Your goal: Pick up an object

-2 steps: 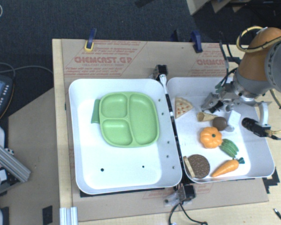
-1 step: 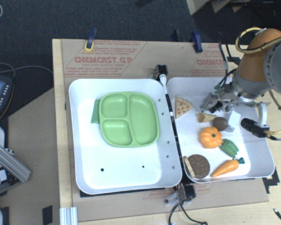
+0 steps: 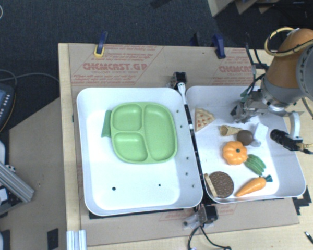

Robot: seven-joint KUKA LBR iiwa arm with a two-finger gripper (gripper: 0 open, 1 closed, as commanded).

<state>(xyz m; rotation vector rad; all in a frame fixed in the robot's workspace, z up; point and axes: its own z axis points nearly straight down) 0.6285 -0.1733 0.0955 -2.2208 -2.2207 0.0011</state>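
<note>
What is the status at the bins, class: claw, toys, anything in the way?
Claw low over the right bin, near its far end. Nothing seen in its grip. Brown ball and pumpkin closest. Pizza slice to one side, apart.

Glossy plastic bins [image 3: 94, 155] — matt green tray [image 3: 144, 132].

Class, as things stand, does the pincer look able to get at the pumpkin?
Probably yes. The pumpkin lies uncovered in the right bin, and the pincer hovers just beyond it; nothing stands between them.
</note>
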